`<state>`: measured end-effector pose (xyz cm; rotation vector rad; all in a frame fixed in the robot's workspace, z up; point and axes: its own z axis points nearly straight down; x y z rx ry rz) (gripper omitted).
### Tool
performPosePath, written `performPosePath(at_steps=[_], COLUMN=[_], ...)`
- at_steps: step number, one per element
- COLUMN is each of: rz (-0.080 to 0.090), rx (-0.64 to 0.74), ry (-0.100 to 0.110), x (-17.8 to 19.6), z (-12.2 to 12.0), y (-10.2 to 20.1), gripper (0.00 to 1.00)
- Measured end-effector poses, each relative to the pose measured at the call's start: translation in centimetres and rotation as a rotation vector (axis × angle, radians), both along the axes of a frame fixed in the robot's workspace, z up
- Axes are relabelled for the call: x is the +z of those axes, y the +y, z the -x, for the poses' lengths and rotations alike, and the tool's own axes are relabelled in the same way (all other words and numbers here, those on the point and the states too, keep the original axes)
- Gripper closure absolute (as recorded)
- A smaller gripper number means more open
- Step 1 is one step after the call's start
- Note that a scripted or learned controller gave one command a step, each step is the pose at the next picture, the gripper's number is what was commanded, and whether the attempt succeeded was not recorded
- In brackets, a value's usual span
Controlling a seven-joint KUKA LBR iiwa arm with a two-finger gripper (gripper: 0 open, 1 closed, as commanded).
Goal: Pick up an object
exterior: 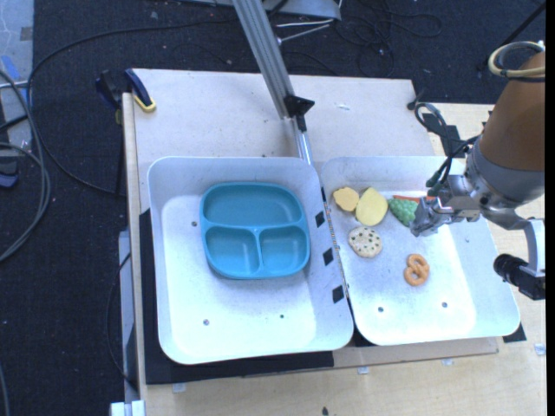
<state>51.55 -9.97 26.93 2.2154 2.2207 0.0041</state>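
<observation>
Camera view: the gripper (422,224) hangs in the right bin (486,315) beside a green toy (404,208); its grip state cannot be told.

In the right bin (486,315), toy foods crowd the far half: two yellow pieces (360,204), a green piece (404,209), a cookie (366,242) and a pretzel (416,269). Its near floor lies open. A blue divided tray (256,230) occupies the left bin's (173,319) middle.

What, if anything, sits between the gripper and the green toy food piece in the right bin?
Nothing visible does. The gripper sits right beside the green toy food piece, on its right. The yellow pieces, the round speckled cookie and the orange pretzel lie off to the side.
</observation>
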Motion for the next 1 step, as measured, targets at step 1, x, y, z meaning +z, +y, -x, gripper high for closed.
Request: performPosePath(at_steps=[1], rz=[-0.002], rx=[0.002], ry=[0.006], x=[-1.75], z=[-0.65], y=[4.9], gripper=[1.0])
